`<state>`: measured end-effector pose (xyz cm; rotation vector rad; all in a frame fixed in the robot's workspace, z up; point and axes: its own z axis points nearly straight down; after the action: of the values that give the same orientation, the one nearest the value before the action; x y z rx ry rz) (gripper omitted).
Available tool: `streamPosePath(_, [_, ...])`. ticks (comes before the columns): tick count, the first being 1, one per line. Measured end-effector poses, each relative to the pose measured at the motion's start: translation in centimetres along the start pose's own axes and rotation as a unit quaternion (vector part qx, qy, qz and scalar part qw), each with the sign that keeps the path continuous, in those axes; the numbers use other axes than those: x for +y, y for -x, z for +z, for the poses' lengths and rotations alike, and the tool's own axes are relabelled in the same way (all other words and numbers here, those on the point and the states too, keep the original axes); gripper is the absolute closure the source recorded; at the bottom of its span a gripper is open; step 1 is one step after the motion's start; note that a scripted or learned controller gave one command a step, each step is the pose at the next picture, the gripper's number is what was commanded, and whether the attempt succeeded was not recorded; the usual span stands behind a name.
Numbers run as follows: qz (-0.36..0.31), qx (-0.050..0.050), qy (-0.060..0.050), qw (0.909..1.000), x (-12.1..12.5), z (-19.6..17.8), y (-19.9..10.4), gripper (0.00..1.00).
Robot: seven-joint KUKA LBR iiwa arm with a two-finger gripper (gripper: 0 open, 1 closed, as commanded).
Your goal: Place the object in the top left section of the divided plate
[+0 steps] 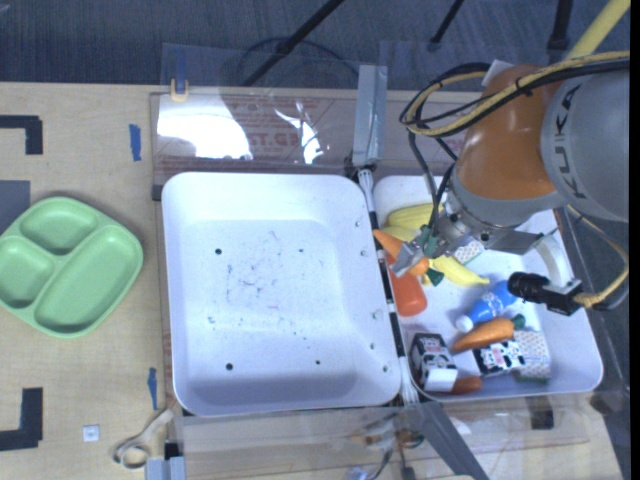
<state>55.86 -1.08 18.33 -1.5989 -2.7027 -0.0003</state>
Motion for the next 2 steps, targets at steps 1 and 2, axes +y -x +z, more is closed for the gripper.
streamPosePath(1, [-0.060,-0.001,0.001,0.9982,2.9,-0.6,-6.3,1.00])
streamPosePath(2, [-0.024,0.000,-0.002,0.9997,-0.4,4.1,-16.0,1.00])
